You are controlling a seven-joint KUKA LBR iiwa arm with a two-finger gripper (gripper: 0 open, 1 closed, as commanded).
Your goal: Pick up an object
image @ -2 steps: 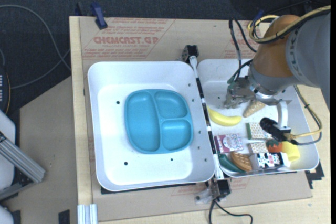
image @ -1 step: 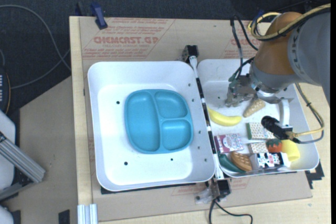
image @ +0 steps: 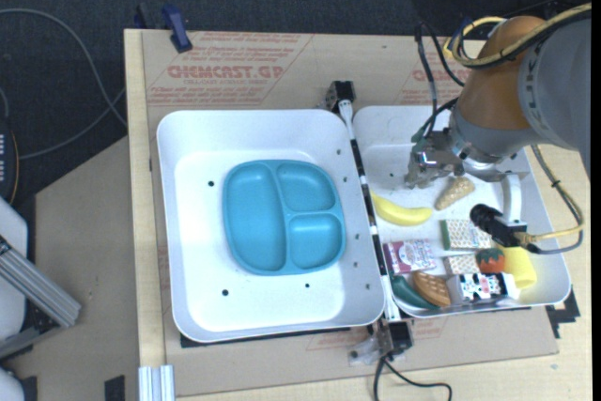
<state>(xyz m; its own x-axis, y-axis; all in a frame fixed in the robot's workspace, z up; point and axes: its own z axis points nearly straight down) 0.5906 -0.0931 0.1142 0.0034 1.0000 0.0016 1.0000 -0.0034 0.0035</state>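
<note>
Two shallow white bins are sitting side by side on the bench (image: 235, 61). The left bin (image: 188, 146) is holding a blue divided plate (image: 282, 214), which is lying flat near its middle. The right bin (image: 390, 122) is carrying a cluster of small objects: a yellow banana (image: 401, 212) is lying near the bin's left wall, a tan bread-like piece (image: 454, 193) is resting just beside it, and printed packets and colourful toy food items are crowding together toward the near end, too small to tell apart. The grey arm (image: 554, 80) with its orange band (image: 498, 80) is reaching in from the right, and the gripper (image: 424, 166) is hovering over the far part of the right bin, just above the banana and bread-like piece. Whether it is clenched or released cannot be told.
</note>
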